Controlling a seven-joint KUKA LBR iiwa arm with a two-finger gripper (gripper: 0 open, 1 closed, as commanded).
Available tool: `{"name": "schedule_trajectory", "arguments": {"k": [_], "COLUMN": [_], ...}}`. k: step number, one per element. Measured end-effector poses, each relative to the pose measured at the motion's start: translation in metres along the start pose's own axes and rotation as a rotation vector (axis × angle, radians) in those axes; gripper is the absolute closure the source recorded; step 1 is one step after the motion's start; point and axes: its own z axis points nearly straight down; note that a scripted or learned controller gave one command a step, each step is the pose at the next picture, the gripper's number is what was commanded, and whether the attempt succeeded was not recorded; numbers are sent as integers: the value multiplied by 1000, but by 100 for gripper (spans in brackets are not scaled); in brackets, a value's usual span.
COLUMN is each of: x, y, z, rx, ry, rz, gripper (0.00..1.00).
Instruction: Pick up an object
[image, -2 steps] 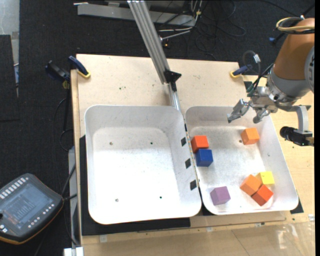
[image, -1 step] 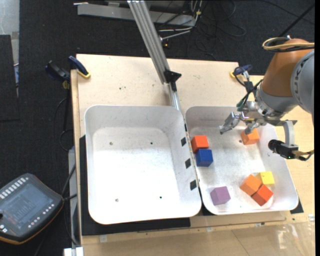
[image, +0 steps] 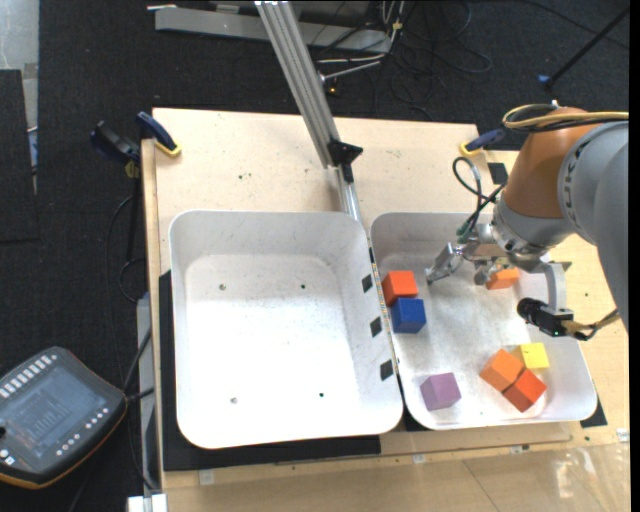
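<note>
In the right bin (image: 470, 415) lie several blocks. An orange cube (image: 401, 285) and a blue cube (image: 408, 315) touch each other near the bin's left wall. A purple cube (image: 440, 391) sits at the front. At the front right, an orange block (image: 501, 369), a red-orange block (image: 526, 391) and a yellow block (image: 535, 355) cluster together. My gripper (image: 465, 270) hangs low over the back of this bin, its fingers spread open with nothing between them. A small orange piece (image: 503, 279) lies just right of the right finger, partly hidden by the wrist.
The left bin (image: 200, 240) holds only dark specks. A slanted metal pole (image: 305, 85) comes down to the divide between the bins. Clamps sit at the bench's back corners. A pendant (image: 50, 415) lies at the lower left.
</note>
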Motion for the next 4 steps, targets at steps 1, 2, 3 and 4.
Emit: {"name": "schedule_trajectory", "arguments": {"k": [1, 2, 3, 4], "x": [-1, -1, -3, -3], "y": [2, 7, 4, 5], "z": [-14, -58, -102, -123], "rx": [-7, -11, -11, -9], "ry": [-1, -2, -2, -2], "rz": [1, -2, -1, -1], "gripper": [100, 100, 100, 100]}}
